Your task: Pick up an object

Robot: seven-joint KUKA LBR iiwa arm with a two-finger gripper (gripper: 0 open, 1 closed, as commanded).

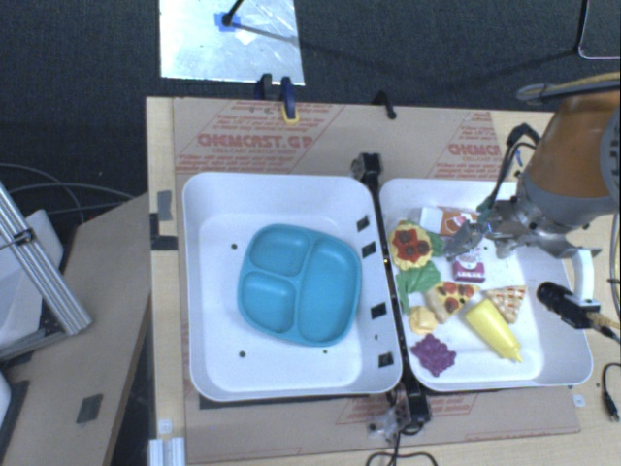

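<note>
The right bin (558,362) holds several toy foods. Among them are a red and yellow round piece (410,245), a green leaf (417,280), an orange and white packet (452,221) and a small pink and purple block (468,271). Nearer the front lie a small pizza round (452,297), a pizza slice (507,302), a yellow bottle (495,328), a pale yellow chunk (422,319) and purple grapes (434,354). My gripper (472,245) hangs low over the bin's middle, just above the pink and purple block and right of the packet.
The left bin (209,357) carries a blue divided plate (298,284). A black divider with clips (380,260) runs between the bins. The arm's grey and orange body (572,178) covers the right bin's far right corner. A black cylinder (565,305) juts over its right side.
</note>
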